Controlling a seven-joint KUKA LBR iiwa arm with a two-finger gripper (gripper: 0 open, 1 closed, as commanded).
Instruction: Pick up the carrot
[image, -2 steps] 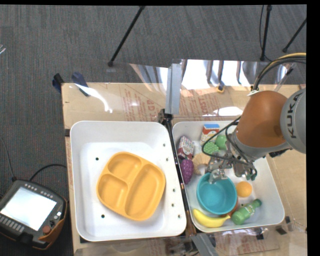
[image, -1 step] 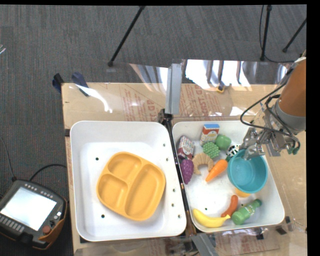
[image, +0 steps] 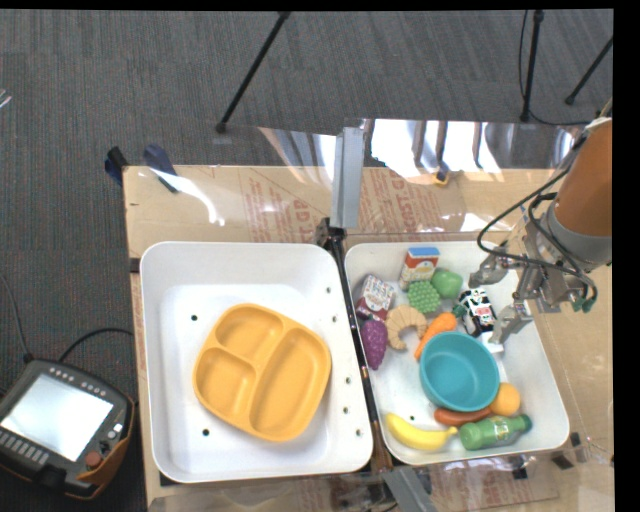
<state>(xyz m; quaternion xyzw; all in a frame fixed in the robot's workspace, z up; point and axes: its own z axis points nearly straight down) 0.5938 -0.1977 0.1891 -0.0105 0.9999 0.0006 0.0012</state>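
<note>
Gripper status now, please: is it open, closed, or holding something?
Gripper: its state cannot be told; it hangs over the right bin, nothing visibly held.

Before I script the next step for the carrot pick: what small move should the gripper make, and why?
Probably a short shift toward the left bin, then down. The gripper hovers in the right bin beside the carrot, not over it. The carrot lies partly under the blue bowl and against the bread piece, so aim for its exposed end.

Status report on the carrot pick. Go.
Gripper above right bin, nothing visibly held. Carrot lies wedged between teal bowl and croissant, untouched. Black-and-white toy sits between gripper and carrot.
</note>
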